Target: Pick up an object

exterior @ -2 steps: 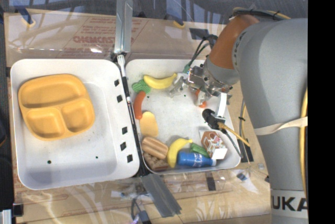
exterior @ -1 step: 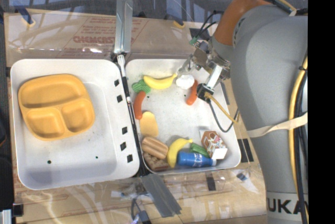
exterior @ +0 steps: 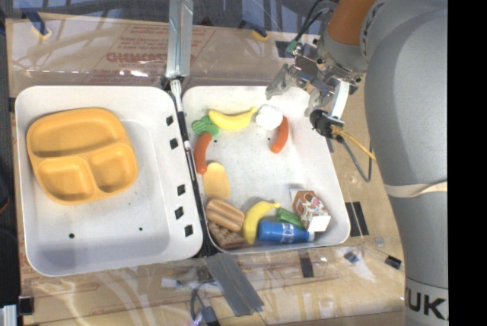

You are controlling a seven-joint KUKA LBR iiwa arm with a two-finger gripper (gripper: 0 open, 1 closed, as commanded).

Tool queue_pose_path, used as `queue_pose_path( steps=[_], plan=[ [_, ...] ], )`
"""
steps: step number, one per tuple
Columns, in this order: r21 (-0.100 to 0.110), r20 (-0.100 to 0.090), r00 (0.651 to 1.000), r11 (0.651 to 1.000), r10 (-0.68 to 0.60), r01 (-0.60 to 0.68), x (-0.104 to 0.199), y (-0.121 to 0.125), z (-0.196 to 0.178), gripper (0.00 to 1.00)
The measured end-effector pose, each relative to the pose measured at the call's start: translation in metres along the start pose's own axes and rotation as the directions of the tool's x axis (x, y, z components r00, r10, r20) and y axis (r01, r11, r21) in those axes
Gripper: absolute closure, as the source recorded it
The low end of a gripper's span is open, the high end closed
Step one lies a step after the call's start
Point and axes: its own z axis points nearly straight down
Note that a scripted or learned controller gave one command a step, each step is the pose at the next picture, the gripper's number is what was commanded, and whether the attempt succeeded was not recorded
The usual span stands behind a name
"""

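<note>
My gripper [exterior: 283, 82] hangs over the far edge of the right bin [exterior: 335, 187], just above and behind a white round object [exterior: 268, 116]. Nothing shows in its grasp. Beside the white object lie a yellow banana [exterior: 232, 119] and a red-orange sausage [exterior: 280, 135]. A carrot with a green top [exterior: 202, 148] lies by the bin's left wall, with a pale yellow piece [exterior: 217, 181] below it. At the near end sit a bread roll [exterior: 225, 215], a second banana [exterior: 259, 215], a blue bottle [exterior: 283, 232] and a small carton [exterior: 310, 210].
The left bin [exterior: 106, 241] holds an orange divided plate [exterior: 80, 153] at its far left. A grey metal bar [exterior: 179, 35] stands behind the joint between the bins. The arm's bulk [exterior: 403, 88] fills the right side.
</note>
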Motion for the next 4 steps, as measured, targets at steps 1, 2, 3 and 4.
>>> queue_pose_path(
  steps=[1, 2, 3, 4],
  plan=[
    [0.006, 0.0, 0.991, 0.991, 0.132, -0.132, -0.021, -0.068, 0.111, 0.0],
    [0.01, 0.001, 0.992, 0.992, 0.127, -0.127, -0.021, -0.068, 0.103, 1.0],
    [0.003, -0.001, 0.994, 0.994, 0.11, -0.11, -0.013, -0.073, 0.078, 1.0],
    [0.01, 0.004, 0.938, 0.938, 0.346, -0.346, 0.017, -0.102, 0.086, 1.0]
  ],
)
